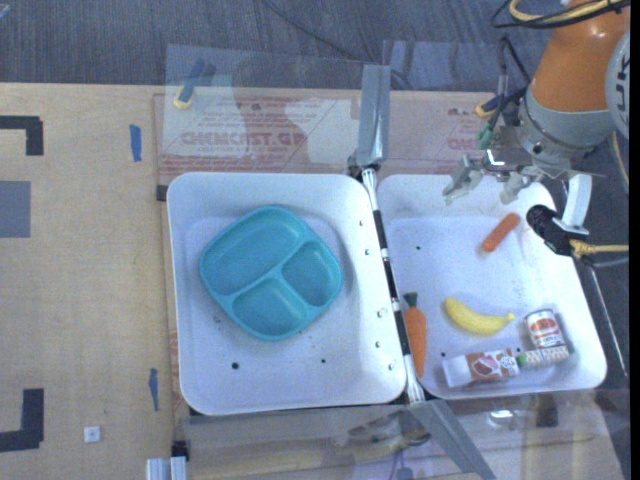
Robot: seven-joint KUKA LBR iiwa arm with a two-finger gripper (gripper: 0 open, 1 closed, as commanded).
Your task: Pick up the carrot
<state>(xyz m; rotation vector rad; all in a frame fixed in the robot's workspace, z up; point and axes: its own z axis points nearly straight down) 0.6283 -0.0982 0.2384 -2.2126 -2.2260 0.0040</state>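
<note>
The jaws are being held spread, apparently with nothing between them. The carrot (415,334) is being left well below and left of them, against the right bin's (590,353) left wall.

In the right bin (590,313), the carrot (415,336) lies tight against the left wall beside the divider (383,268), leaving no room on that side. The banana (476,316) sits near its right, and the tube (490,365) just below. White floor above the banana, up to the small orange piece (500,233), lies open.
</note>
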